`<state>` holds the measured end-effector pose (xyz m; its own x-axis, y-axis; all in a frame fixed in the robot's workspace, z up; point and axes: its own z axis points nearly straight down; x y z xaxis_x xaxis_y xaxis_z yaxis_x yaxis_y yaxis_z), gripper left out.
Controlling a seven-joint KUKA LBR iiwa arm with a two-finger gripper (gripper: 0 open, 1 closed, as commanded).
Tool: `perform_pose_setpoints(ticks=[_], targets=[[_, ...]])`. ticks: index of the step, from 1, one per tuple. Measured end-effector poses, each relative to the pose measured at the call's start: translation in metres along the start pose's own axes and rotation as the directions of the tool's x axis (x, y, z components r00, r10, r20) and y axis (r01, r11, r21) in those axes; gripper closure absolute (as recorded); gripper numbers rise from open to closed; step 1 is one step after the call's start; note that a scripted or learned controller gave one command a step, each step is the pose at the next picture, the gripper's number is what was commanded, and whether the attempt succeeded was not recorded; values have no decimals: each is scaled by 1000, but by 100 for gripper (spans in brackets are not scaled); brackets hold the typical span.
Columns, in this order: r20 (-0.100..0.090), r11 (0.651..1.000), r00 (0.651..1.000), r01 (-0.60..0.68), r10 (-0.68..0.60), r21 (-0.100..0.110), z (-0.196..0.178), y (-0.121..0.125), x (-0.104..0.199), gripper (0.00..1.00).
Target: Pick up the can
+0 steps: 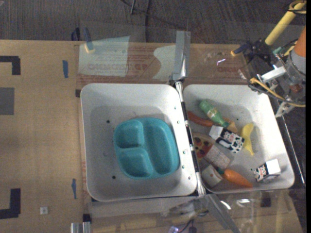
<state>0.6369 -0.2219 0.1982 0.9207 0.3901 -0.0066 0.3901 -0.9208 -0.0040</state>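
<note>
My arm (286, 76) is parked over the right bin's (277, 130) far right corner. The can (212, 174) lies on its side at the bin's near left, wedged between a carrot (238, 178) and the bin wall. I'd come straight down and close across its narrow side, since the carrot crowds it.

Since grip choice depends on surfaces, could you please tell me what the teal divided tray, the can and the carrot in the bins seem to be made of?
The teal divided tray looks like moulded plastic with a smooth, slightly glossy finish and rounded compartment edges. The can, lying low in the right bin, appears metal or metal-look plastic, judging by its pale greyish end; too small to settle. The carrot seems toy plastic: uniform orange, faint sheen.
</note>
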Motion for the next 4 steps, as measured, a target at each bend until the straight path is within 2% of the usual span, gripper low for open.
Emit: perform_pose_setpoints(ticks=[1,2,3,4], targets=[[2,999,999,-45,45,4,60,-12,0,0],[6,999,999,-39,39,5,53,-12,1,100],[7,999,999,-39,39,5,53,-13,1,0],[-2,982,982,190,-190,0,93,-5,27,0]])
